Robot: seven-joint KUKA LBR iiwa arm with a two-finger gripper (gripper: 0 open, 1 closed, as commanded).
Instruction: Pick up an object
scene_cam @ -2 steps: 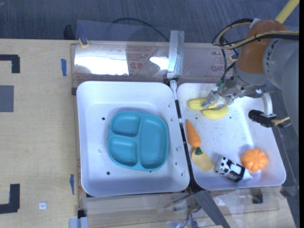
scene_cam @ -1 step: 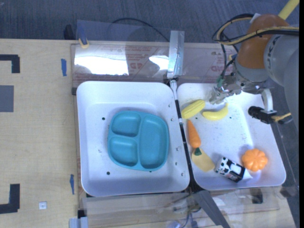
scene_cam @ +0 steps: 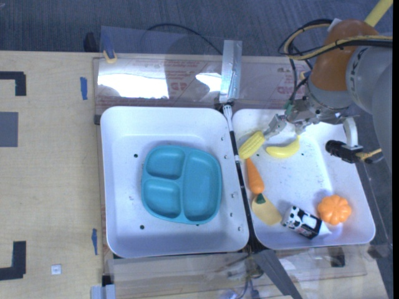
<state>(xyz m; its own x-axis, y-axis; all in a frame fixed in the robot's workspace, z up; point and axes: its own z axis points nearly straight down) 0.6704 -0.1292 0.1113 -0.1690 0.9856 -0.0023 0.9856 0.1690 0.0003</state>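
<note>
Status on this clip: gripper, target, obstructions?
Gripper over right bin, above corn and banana. Nothing visibly held. Carrot close by.

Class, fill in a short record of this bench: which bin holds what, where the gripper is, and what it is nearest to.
left bin: blue divided plate
right bin: corn, banana, carrot, pear, toy cow, pumpkin
gripper: over the far end of the right bin
nearest to gripper: corn and banana
corn: at the left wall, tilted
cow: near edge, beside the pumpkin
</note>
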